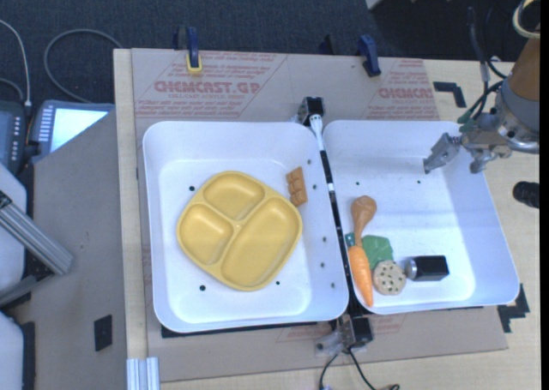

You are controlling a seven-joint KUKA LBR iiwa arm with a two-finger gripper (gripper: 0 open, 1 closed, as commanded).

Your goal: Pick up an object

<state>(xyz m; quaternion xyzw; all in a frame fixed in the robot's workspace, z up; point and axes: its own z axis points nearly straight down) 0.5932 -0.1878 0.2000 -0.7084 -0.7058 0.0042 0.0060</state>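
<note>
Nothing sits between my fingers; the pickable things all lie in the two white bins. In the right-hand bin, near its front left corner, an orange plastic carrot [360, 275] lies lengthwise along the left wall, tip toward the front. Just above it a tan plastic chicken drumstick [363, 213] points its bone end down at the carrot's top. A green leafy toy piece [377, 249] lies beside them, with a round speckled cookie [389, 278] overlapping its lower edge. Just right of the cookie lies a black and silver cylinder-like object [426, 268] on its side. In the left-hand bin a yellow three-section plastic plate [239, 231] lies flat, and a small brown waffle-like piece [297, 186] rests beside its upper right rim.
</note>
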